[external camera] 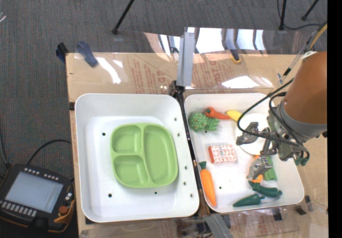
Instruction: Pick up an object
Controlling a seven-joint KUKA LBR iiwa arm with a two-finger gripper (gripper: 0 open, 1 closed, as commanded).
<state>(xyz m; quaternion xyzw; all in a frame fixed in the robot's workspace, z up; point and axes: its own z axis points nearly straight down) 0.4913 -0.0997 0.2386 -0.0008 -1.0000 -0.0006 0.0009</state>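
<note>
Currently arm reaching from right, tool (pixel 260 168) low in right bin (pixel 230 207), angled down at clutter near its lower right corner; can't tell tool state. Likely targets close by: green pepper (pixel 247 200), orange carrot (pixel 207 184) at bin's left wall, red-white box (pixel 222 153) mid-bin. Green divided plate (pixel 144 155) alone in left bin (pixel 88 124), probably drop spot

Bare floor mid right bin (pixel 233 179), red packet (pixel 222 153), carrot (pixel 207 184), green peppers (pixel 260 194) crowding around
</note>
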